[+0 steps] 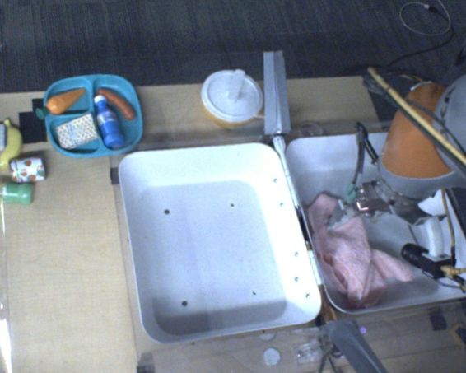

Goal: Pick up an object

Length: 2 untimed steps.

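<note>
Arm (427,144) lowered into right bin (329,151), gripper (366,203) set against pink cloth (347,252), its grip state cannot be told.

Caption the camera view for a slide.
KUKA arm's claw down in the right bin, beside a crumpled pink cloth.

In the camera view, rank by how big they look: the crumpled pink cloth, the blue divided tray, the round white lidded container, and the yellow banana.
1. Crumpled pink cloth
2. Blue divided tray
3. Round white lidded container
4. Yellow banana

Cloth and tray look close; the arm covers part of the cloth, so that order is unsure.
</note>
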### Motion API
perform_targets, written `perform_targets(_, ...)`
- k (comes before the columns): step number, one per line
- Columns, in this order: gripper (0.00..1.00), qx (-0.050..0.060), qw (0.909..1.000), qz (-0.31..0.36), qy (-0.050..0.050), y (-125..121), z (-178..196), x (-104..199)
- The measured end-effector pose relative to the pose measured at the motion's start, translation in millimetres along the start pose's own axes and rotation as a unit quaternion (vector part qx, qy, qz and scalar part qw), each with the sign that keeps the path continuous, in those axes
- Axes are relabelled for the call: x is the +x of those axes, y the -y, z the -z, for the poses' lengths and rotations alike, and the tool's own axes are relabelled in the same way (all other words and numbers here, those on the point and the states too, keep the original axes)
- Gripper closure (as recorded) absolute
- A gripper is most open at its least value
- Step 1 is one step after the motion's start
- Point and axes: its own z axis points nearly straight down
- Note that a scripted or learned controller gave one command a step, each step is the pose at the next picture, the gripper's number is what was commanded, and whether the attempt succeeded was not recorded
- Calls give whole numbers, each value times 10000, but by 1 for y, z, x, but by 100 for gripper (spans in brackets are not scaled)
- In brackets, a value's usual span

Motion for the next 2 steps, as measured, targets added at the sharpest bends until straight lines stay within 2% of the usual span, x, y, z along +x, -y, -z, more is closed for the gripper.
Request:
perform_targets(1, 0, -54, 9997, 217, 14, -32, -6, -31)
perform_targets(2, 100, -88, 9997, 226, 20, -35, 7, -30)
